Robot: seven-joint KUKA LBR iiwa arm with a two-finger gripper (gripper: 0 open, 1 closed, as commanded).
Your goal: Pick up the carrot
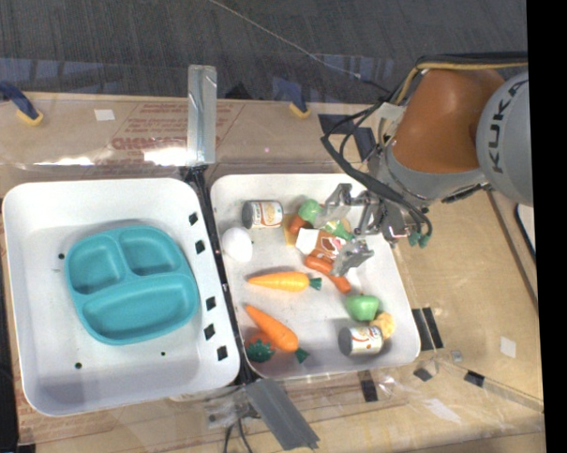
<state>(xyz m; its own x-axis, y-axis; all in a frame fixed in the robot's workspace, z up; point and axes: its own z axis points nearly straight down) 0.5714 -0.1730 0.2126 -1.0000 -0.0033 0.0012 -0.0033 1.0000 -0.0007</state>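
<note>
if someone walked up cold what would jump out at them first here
Probably the teal divided plate, alone in the left bin. Next, the right bin crowded with toy food: two carrots, two small cans and a white egg. Over its upper right, the gripper hangs among the pieces there.

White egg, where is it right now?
In the camera view the white egg lies in the right bin, against its left wall, just below-left of the upper can and above the horizontal carrot.
</note>
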